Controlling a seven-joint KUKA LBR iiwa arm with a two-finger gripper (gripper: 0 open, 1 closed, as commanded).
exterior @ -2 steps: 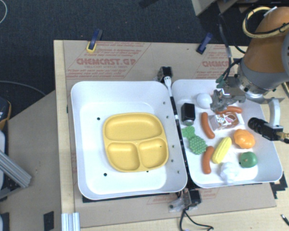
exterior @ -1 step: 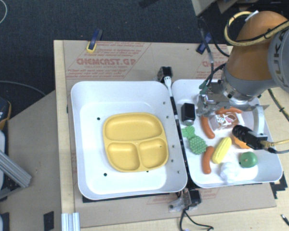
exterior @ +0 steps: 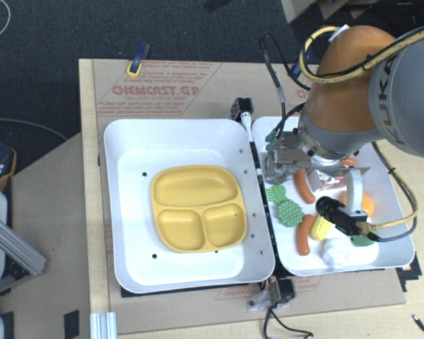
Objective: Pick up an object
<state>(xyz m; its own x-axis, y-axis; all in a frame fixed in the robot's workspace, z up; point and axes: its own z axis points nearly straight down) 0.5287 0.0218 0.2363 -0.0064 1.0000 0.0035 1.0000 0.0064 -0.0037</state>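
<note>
My gripper [exterior: 278,166] hangs low over the near-left part of the right bin [exterior: 394,258], close to the wall it shares with the left bin. Just below it lie a green leafy piece [exterior: 275,193] and a bumpy green ball [exterior: 290,212]. An orange sausage [exterior: 305,186] lies right beside the gripper, and a second sausage [exterior: 304,234] rests nearer the front. The grey wrist and orange band hide the back of the bin. Nothing visible is held.
A yellow divided plate [exterior: 196,207] fills the middle of the left bin [exterior: 127,147]. The right bin also holds a small yellow piece [exterior: 319,228], a white lump [exterior: 337,252] and an orange fruit [exterior: 368,204]. Cables run behind the bins.
</note>
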